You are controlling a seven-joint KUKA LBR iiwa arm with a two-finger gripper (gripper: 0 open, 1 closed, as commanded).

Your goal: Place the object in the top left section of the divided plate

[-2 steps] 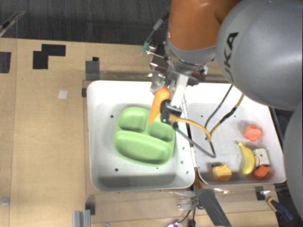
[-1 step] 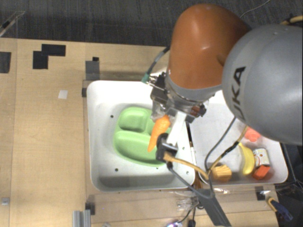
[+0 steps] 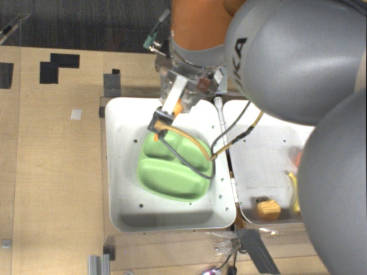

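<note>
Gripper (image 3: 161, 124) lowered over the upper left part of the green divided plate (image 3: 172, 173) in the left bin (image 3: 123, 153), a small orange object (image 3: 159, 134) seen at its tip, finger state impossible to tell, yellow block (image 3: 268, 208) lying in the right bin (image 3: 269, 153).

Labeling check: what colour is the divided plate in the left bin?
Light green divided plate, clearest in the camera view.
</note>
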